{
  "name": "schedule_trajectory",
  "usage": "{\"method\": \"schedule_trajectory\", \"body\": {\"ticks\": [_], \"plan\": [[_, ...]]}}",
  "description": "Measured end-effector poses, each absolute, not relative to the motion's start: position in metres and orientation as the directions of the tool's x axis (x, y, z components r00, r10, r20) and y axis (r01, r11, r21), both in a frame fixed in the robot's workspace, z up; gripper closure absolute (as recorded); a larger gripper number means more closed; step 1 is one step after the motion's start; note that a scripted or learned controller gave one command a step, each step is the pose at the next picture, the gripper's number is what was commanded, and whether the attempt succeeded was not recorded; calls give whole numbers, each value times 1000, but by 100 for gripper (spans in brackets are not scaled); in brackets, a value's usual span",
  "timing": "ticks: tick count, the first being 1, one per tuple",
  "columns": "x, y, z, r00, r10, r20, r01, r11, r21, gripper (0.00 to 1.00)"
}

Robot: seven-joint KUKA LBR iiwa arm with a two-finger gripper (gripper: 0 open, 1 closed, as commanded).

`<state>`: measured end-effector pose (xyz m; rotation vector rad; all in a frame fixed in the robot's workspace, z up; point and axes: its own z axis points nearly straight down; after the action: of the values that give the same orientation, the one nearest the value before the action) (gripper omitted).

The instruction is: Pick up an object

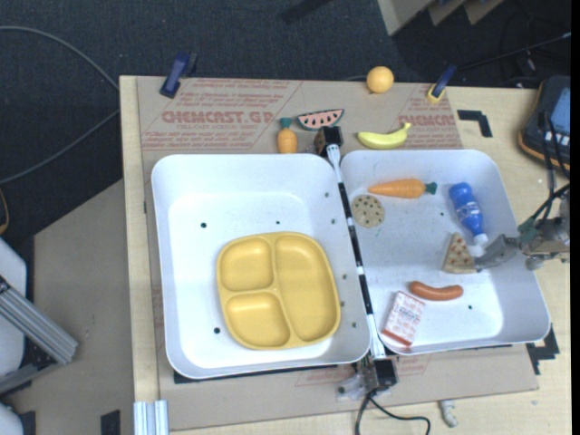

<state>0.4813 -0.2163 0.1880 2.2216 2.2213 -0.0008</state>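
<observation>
Reaching in from three o'clock, the gripper (pixel 497 252) is sitting low in the right bin (pixel 426 166), its tip just beside a tan wedge-shaped piece (pixel 458 254) that looks like a toy slice of pizza or cake; the view is too small to be sure which. Whether the jaws are wide or narrow I cannot tell, since they are blurring into the wedge's edge, and nothing is showing between them. In my judgement the approach step is in hand: the arm is closing on a target but not yet lifting anything.

The wedge is lying toward the bin's three o'clock side, with a blue bottle (pixel 465 207) at its twelve o'clock and a glossy sausage (pixel 436 290) at its seven o'clock. An orange carrot (pixel 397 188) with a green tip and a speckled round cookie (pixel 367 210) are resting toward eleven o'clock, and a red-and-white packet (pixel 404 319) is leaning near the bin's six o'clock rim. The next move is probably calling for the jaws to straddle the wedge's sloped, matte sides squarely, as a hard tapered shape could squirt out.

The left bin (pixel 181 198) is holding a smooth yellow divided plate (pixel 276 290). On the table (pixel 227 107), at twelve o'clock, a banana (pixel 382 137) and a watermelon slice (pixel 321 119) are lying.
</observation>
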Motion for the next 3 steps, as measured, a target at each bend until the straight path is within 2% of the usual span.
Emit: {"method": "schedule_trajectory", "body": {"ticks": [1, 2, 3], "plan": [[519, -202, 84, -1, 1000, 0, 1000, 1, 0, 0], [572, -207, 85, -1, 1000, -1, 1000, 1, 2, 0], [572, -207, 95, -2, 1000, -3, 1000, 2, 2, 100]]}}
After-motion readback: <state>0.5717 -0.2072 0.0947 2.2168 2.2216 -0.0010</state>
